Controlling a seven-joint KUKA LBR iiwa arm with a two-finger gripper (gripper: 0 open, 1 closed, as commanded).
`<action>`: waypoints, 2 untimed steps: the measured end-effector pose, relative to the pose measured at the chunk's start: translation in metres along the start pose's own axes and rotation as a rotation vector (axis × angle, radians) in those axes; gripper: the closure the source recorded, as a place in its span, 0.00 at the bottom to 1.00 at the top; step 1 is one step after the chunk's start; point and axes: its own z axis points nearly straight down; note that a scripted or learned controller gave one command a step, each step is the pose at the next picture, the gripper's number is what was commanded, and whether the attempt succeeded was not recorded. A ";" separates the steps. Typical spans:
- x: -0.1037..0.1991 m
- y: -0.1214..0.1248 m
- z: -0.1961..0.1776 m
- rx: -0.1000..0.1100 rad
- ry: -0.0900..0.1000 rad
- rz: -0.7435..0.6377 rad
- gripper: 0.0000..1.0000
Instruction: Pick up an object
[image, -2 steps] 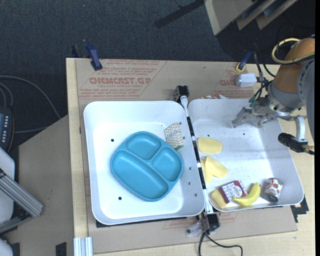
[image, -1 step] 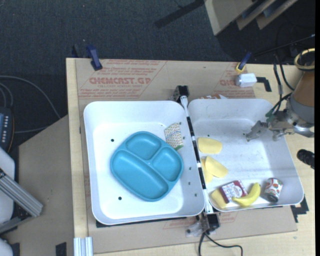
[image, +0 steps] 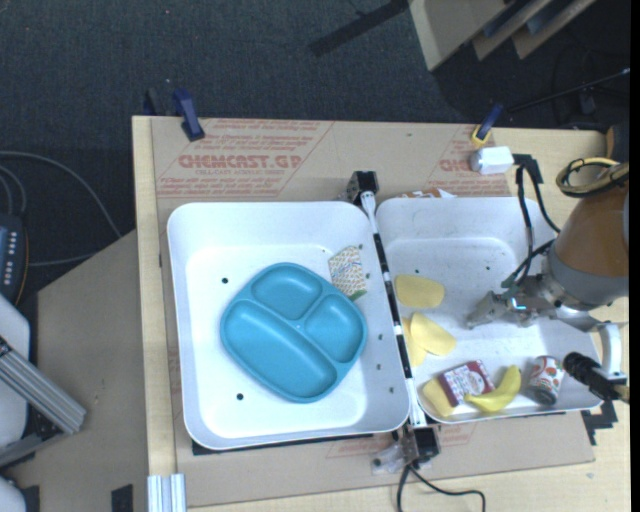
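Observation:
My gripper hangs low in the right bin, near its middle, with the grey arm and its orange band behind it to the right. Two pale yellow pieces lie to its left: one near the divider, the other just below it. Along the bin's front edge sit a red packet, a yellow banana and a small can. The gripper is apart from all of these, above bare bin floor.
The left bin holds a blue divided plate and a small patterned object by the divider. A black cable runs from a white plug at the bench's back right down toward the arm.

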 end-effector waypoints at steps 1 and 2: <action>0.035 0.120 -0.022 -0.004 0.000 -0.003 0.00; 0.080 0.073 -0.001 -0.001 0.000 -0.002 0.00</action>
